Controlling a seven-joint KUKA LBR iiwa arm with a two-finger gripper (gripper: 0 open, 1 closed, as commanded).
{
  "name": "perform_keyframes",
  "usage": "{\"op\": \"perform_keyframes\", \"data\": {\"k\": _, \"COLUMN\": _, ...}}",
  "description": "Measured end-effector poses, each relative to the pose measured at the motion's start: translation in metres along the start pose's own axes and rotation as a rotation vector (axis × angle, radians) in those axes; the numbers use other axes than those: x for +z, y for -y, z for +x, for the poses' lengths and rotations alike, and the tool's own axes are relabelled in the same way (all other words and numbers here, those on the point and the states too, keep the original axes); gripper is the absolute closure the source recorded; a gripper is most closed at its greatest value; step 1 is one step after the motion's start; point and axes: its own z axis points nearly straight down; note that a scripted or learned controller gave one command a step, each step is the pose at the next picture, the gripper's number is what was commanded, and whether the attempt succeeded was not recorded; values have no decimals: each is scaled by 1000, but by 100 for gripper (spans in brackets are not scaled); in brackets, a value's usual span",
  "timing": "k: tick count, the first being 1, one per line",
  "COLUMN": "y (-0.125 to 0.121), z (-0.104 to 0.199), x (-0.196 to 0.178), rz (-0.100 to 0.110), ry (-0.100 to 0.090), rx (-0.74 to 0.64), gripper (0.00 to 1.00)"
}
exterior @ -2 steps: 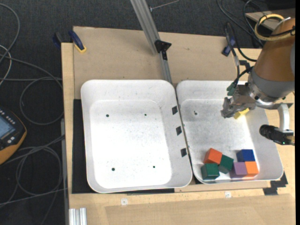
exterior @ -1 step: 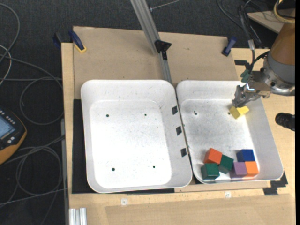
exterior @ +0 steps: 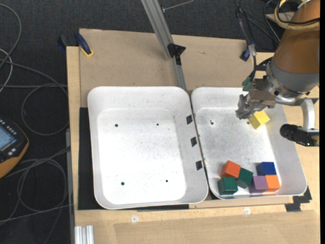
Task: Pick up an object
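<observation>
Gripping yellow block (exterior: 259,119), jaws (exterior: 249,112) closed.

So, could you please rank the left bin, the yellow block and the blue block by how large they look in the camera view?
1. left bin, by far the largest.
2. and 3. yellow block and blue block look about alike; the gripper covers part of the yellow one, so I won't rank them.

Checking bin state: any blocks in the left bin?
No. The blocks and the yellow block all lie in the right bin.
</observation>
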Motion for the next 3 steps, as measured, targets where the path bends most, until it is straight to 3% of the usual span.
{"op": "perform_keyframes", "data": {"k": 3, "y": 9, "z": 165, "x": 14, "rz": 2, "ry": 0, "rx": -1, "gripper": 100}}
